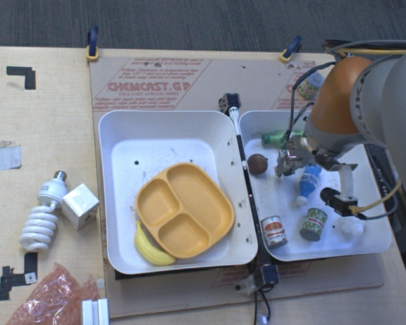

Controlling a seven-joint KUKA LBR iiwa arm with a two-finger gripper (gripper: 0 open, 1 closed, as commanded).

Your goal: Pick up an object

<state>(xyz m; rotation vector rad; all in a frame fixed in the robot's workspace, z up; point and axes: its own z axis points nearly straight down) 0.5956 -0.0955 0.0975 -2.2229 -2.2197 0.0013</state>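
The gripper point(289, 162) hangs low in the right bin point(365, 246), just beside a blue bottle point(308, 182). Its state cannot be told from this view, and no object is visibly held.

Candidate object: the blue bottle lies tilted near the bin's middle, directly below the wrist. It is judged light, thin-walled and smooth, so it may roll or slip under a pinch. Take hold across the body at mid-length, square to its long axis.

Nearby objects:
- A brown ball point(258, 163) sits just left of the gripper, close to the bin's left wall. Being round, it is likely to roll away on contact.
- A green bottle point(274, 139) lies behind the gripper at the far wall.
- A red can point(274, 232) and a green can point(314, 224) stand near the front; both look rigid and heavier.

Obstruction: the arm's own cable point(375, 205) loops over the right side of the bin. The left bin point(115, 181) holds a yellow tray point(184, 210) over a banana point(149, 249), well apart from the work.
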